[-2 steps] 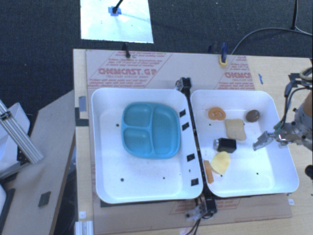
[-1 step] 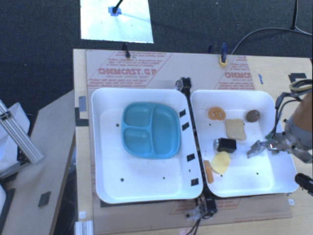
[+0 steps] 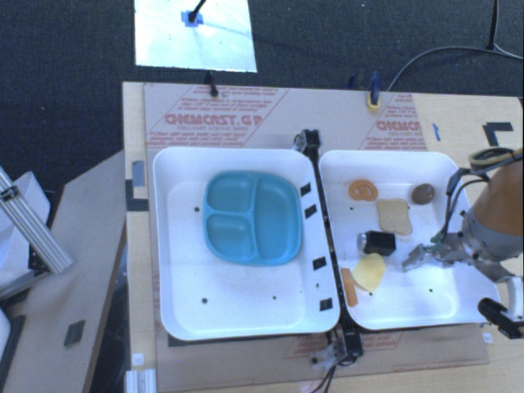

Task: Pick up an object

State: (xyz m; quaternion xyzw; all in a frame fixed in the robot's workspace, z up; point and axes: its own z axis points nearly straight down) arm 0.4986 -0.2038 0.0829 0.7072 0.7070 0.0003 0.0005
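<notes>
Two shallow white bins sat side by side on the bench; the left bin (image 3: 176, 301) carried a blue divided plate (image 3: 250, 217), lying flat near its middle. The right bin (image 3: 409, 305) held the loose things: a small orange pretzel-shaped piece (image 3: 363, 190) near the back, a brown round lump (image 3: 422, 193) to its right, a tan slice like toast (image 3: 395, 215) just in front of them, a small black block (image 3: 379, 242) below that, a pale yellow chip-like piece (image 3: 368, 272) just beneath the block, and a thin orange stick (image 3: 349, 286) against the bin's left wall. The arm reached in from the right; its gripper (image 3: 416, 257) hung low over the bin floor, right of the black block and apart from it; nothing lay between its tips; whether they were spread or closed I cannot tell.
</notes>
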